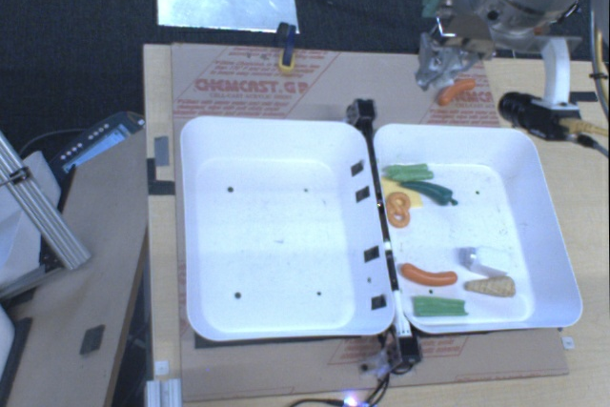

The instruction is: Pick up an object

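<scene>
Clamped between the fingers of the metal two-finger gripper (446, 79) — a small orange sausage-shaped toy (457, 91), smooth and rounded, tilted with its upper end toward 2 o'clock. Held aloft at about 1 o'clock of the scene, beyond the far rim of the right shallow white bin (534, 167) and over the brown printed board (315, 71).

Lying in the right bin: 2 green pepper-like pieces (408, 172) near 11 o'clock, an orange ring-shaped piece (398, 209) just below, a second orange sausage (429, 276) at 7 o'clock, a small grey block (474, 257), a tan cone-shaped piece (491, 286) and a flat green piece (439, 306) at 6 o'clock.

Printed in red on the board — "CHEMCAST GP", repeated; smaller lines beneath too fine to read.

Left shallow white bin (276, 234) alongside, joined by a black hinge strip (376, 205).
</scene>
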{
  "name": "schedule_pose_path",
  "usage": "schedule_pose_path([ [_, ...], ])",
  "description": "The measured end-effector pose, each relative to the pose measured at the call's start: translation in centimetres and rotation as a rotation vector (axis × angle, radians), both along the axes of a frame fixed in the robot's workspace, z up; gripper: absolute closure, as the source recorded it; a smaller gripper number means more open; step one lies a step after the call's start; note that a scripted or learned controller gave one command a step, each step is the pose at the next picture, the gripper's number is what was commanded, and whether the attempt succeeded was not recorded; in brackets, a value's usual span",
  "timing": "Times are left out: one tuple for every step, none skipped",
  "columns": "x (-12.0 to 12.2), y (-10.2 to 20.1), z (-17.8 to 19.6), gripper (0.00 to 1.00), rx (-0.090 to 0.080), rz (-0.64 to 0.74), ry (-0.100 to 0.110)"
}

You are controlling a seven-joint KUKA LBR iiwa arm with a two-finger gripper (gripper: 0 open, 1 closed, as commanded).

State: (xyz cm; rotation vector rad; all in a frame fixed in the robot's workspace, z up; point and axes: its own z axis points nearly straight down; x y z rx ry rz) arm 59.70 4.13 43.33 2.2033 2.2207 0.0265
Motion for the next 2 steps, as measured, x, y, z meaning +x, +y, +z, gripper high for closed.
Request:
schedule_pose_path([
  [-6.5, 6.3, 5.0, 1.0, 0.002, 0.004, 0.014],
  [-11.3, 13.0, 10.6, 1.0, 0.003, 0.006, 0.014],
])
